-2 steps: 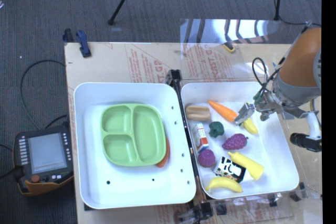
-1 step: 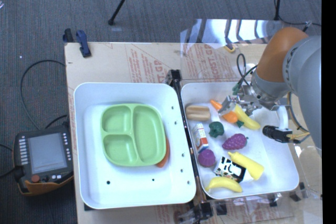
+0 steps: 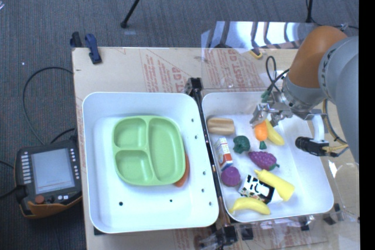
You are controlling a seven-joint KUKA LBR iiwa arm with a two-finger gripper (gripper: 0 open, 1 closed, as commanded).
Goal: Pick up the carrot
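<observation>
evidently the carrot (image 3: 261, 132) was light, rigid plastic, best pinched mid-body; the gripper (image 3: 265, 116) hovered above, finger state indeterminable.

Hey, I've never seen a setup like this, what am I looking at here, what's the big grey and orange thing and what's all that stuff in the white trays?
It is one photo from a camera fixed above a workbench, looking down at a slant. The grey and orange thing is a robot arm reaching in from the right. Its gripper sits just above a small carrot in the right bin; whether it holds the carrot is unclear. That bin also has toy food: a bread roll, broccoli, purple grapes and a banana. The left bin holds a green divided plate.
</observation>
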